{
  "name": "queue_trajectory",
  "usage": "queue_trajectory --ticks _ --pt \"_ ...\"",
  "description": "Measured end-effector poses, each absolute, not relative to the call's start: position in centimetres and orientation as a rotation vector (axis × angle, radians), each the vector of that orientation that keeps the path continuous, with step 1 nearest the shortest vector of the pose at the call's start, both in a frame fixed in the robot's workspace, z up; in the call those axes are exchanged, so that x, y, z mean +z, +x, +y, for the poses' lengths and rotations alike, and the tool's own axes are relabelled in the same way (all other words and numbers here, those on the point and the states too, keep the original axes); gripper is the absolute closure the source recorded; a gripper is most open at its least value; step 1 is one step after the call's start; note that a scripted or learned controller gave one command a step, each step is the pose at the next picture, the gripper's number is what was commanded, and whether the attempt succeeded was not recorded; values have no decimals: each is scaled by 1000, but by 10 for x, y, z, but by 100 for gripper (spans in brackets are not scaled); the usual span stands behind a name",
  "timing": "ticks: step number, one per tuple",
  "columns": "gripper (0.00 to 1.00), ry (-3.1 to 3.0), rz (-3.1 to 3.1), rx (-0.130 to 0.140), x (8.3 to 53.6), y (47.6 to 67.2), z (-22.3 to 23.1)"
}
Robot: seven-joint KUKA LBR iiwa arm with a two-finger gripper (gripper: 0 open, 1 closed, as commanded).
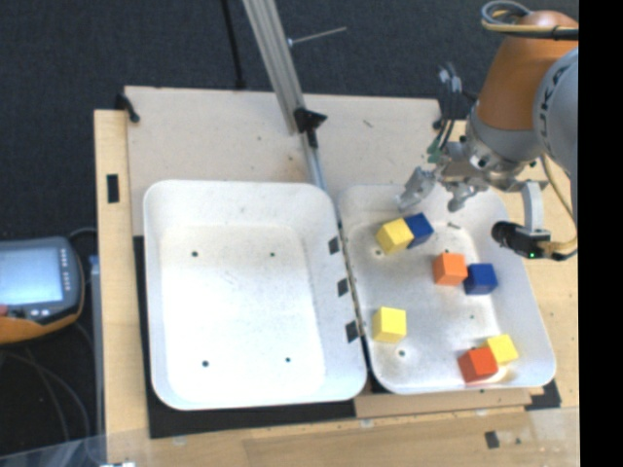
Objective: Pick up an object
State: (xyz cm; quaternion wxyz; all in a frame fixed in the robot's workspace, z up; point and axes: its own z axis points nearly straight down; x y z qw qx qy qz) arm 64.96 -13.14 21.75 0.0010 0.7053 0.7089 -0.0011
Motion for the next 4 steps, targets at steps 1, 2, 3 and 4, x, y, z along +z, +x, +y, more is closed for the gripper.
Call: queue_trajectory --ticks 1,2,3,4 --pt "0 2229 2216 -9 164 613 -187" --pt "0 2213 2221 5 119 593 -190" --pt "0 2221 2216 1 98 553 -198" --pt "0 2208 2227 7 98 618 -148"
